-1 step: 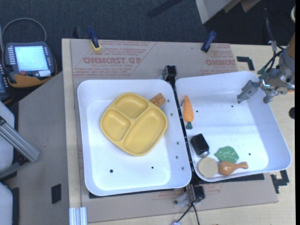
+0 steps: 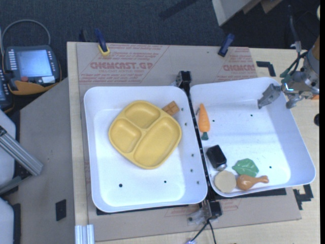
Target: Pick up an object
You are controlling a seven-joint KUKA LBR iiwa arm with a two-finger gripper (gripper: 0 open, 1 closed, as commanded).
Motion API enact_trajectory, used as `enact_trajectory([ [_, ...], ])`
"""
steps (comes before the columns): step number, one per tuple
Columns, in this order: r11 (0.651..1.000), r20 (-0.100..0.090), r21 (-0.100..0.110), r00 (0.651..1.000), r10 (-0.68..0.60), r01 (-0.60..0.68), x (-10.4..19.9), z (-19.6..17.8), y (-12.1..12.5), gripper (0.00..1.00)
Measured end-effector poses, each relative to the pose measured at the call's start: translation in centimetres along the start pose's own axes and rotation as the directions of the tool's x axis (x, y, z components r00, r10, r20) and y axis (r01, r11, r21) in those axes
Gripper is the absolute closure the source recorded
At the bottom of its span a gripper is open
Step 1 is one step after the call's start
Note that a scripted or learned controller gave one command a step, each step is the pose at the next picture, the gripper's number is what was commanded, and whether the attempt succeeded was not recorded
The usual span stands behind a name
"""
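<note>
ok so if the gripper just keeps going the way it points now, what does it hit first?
Probably bare floor of the right bin. The gripper, fingers spread, hangs over that bin's upper right part with nothing beneath it. The carrot and the black block lie well aside. Depth is hard to judge.

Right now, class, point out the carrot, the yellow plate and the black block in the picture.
carrot [image 2: 203, 118]: camera view, middle of its orange body.
yellow plate [image 2: 145, 133]: camera view, the ridge where its compartments meet.
black block [image 2: 216, 156]: camera view, centre of its top face.
</note>
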State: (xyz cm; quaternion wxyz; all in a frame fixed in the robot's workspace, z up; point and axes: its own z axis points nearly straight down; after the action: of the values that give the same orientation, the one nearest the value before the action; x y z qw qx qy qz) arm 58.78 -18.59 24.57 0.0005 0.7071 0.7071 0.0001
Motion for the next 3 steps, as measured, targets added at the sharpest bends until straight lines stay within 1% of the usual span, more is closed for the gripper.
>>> enact_trajectory([
  [1,1.000,-0.003,0.008,1.000,0.001,-0.001,0.0,6.3,-0.6,0.00],
  [2,1.000,-0.003,0.009,1.000,0.001,-0.001,-0.5,12.1,-1.5,0.00],
  [3,1.000,0.003,-0.004,1.000,0.002,-0.002,-0.8,15.5,-1.2,0.00],
])
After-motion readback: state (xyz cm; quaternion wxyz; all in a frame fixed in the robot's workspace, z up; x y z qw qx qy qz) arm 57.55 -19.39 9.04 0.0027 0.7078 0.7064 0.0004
